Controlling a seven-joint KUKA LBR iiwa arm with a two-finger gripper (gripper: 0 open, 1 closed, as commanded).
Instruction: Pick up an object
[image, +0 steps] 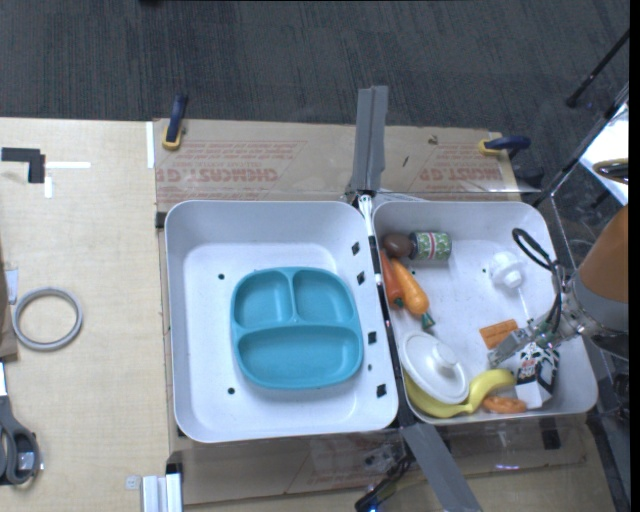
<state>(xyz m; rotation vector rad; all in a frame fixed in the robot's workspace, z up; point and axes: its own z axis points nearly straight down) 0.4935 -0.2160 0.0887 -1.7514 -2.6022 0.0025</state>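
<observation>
Low over the right white bin (470, 215), near its right wall: two-finger metal gripper (520, 345), fingers spread, nothing pinched between them. Just beside the tips, a small orange block (497, 331). Along the front edge, yellow banana (462, 396) touching a white round lid (434, 366). Centred in the left white bin (190, 330), a teal divided plastic plate (297, 327).

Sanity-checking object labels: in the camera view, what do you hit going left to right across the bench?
Roll of tape → blue divided plate in the left bin → carrot → white bowl → small orange block → gripper over the right bin.
</observation>
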